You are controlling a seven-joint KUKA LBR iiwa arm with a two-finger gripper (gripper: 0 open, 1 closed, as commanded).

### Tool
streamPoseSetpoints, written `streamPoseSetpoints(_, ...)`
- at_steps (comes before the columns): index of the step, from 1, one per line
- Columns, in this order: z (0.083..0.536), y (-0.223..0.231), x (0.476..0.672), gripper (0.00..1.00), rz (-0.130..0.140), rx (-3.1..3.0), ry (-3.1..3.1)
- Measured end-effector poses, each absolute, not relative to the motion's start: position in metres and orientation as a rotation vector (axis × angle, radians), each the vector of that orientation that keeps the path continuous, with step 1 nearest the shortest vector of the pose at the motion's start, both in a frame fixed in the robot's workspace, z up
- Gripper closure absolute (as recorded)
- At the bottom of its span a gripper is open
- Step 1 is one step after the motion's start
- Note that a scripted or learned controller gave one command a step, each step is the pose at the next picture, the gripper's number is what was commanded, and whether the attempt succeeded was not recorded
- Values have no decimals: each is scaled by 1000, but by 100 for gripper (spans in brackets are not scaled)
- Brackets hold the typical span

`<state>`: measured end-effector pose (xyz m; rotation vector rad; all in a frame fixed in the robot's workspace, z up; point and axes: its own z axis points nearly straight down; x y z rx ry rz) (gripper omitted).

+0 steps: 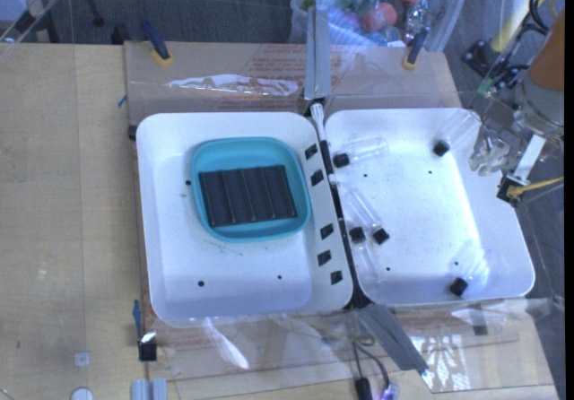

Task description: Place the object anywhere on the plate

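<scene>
Rounded teal plate (pixel 247 187), ribbed dark slab inside; pale claw (pixel 496 152) state unclear, over right bin (pixel 502 246).

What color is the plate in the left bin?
Teal blue plate with a dark ridged block on it, seen in the camera view.

The arm (pixel 549 48) is getting cut off by the right edge, and the gripper (pixel 499 154) is looking too blurry to make out. Clear tubes (pixel 363 210) in the right bin (pixel 502 246) are barely showing.
</scene>
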<state>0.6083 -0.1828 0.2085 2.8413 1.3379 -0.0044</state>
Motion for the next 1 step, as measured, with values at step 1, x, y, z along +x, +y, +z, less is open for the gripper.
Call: streamPoseSetpoints(1, 209, -183, 608, 0, -4, 2841, 1338)
